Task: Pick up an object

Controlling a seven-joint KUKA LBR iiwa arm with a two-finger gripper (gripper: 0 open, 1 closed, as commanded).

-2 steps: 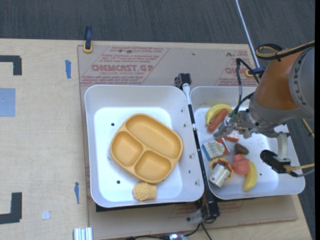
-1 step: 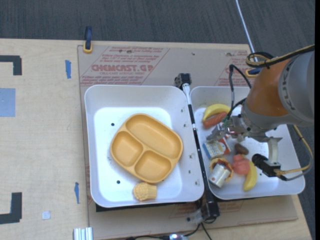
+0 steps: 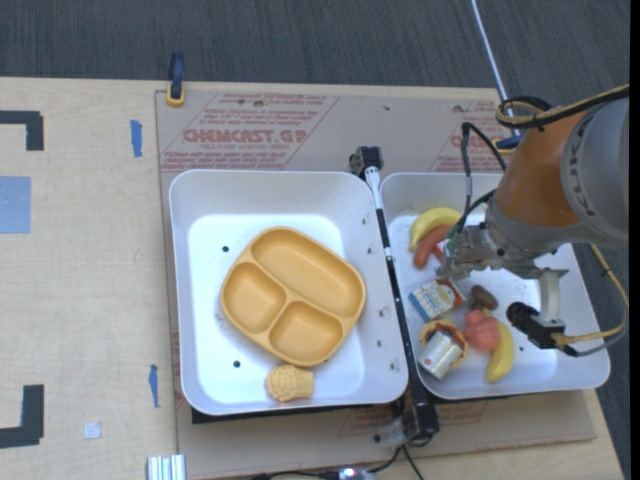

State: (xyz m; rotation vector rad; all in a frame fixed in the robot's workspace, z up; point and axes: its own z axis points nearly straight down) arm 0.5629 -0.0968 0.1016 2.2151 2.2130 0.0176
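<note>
Arm point(image 3: 560, 183) bent low over right bin point(image 3: 590, 368) (toys beneath).

Blue clamp point(image 3: 176, 71) at cardboard sheet point(image 3: 250, 128) edge, blue tape point(image 3: 136, 138) on bench point(image 3: 70, 268)

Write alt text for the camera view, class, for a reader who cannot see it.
A grey and orange robot arm reaches over the right bin, which holds toy food including two bananas and a small carton. The left bin holds a yellow divided plate and a pale corn-like piece beside it.
</note>
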